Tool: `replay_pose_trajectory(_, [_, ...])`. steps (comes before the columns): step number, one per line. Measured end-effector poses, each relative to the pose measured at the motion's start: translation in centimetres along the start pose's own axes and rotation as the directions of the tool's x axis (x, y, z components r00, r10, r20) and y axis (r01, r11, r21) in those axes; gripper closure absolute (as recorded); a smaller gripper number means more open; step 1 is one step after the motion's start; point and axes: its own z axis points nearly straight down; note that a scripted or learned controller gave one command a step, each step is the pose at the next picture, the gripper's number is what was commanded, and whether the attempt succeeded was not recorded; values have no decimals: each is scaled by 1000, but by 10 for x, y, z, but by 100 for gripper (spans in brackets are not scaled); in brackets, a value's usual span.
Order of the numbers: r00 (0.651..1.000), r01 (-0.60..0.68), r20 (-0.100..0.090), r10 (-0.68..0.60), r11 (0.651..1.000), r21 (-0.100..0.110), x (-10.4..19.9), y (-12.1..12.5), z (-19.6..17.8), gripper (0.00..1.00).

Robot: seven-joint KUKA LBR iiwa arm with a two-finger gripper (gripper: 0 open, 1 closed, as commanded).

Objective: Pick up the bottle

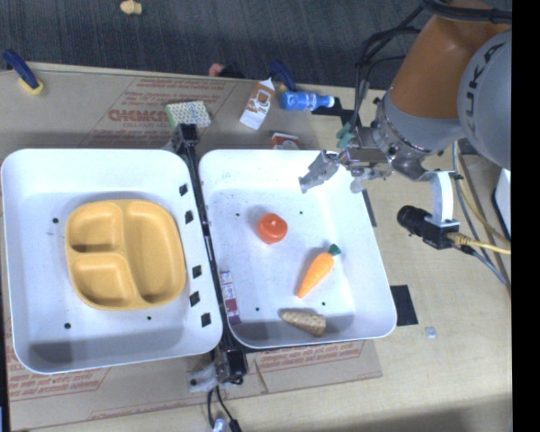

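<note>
Behind the right bin (378,286), on the cardboard-covered surface (117,106), a blue bottle (301,102) lies on its side, next to a small carton (258,104). Above the right bin's far right corner hangs the hand (335,171), fingers spread and gripping nothing. That bin contains an orange round piece (272,229), a carrot (316,271) and a brown piece (303,320). A yellow divided tray (124,253) sits in the left bin (18,241).

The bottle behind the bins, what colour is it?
Blue bottle with a white end, seen in the camera view.
</note>
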Motion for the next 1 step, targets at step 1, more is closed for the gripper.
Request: replay_pose_trajectory(1, [1000,5,0,-5,1000,2,0,0,-10,100])
